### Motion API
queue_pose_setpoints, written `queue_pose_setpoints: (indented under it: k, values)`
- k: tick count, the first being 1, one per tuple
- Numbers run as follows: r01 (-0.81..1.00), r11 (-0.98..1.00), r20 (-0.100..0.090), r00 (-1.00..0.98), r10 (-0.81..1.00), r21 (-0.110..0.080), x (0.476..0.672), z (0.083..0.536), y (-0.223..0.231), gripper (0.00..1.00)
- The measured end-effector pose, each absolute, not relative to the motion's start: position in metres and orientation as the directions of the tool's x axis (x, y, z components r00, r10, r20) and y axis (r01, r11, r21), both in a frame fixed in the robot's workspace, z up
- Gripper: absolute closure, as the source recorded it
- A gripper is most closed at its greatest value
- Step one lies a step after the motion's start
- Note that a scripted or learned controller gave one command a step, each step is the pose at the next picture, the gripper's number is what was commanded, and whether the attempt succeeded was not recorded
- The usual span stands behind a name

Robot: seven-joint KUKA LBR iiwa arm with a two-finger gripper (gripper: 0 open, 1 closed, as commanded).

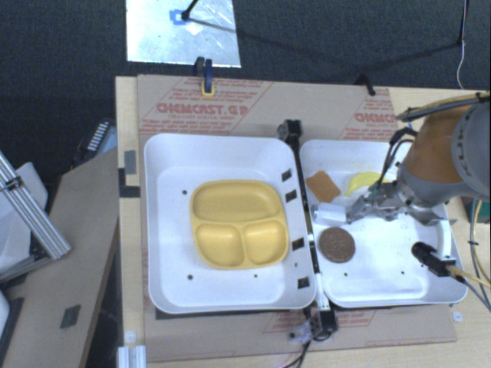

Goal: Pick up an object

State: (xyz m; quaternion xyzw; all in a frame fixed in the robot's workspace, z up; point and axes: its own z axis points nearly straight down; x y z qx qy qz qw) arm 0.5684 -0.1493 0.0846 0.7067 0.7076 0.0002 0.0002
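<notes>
gripper is low in the right bin, reaching in from 3 o'clock; can't tell whether it's open or pinching anything. loose picks sit close by: tan block at its 10 o'clock, yellow piece at 12, brown disc at 7. yellow divided tray fills the left bin, away from the action. likely lining up on the cluster by the divider
</notes>
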Motion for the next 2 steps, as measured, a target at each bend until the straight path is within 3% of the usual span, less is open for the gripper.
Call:
queue_pose_setpoints:
  k: [1,2]
  values:
    - [1.0,0.001,-0.001,-0.001,1.0,0.003,0.569,0.096,-0.15,1.0]
    - [1.0,0.003,-0.002,-0.003,1.0,0.006,0.571,0.16,-0.15,1.0]
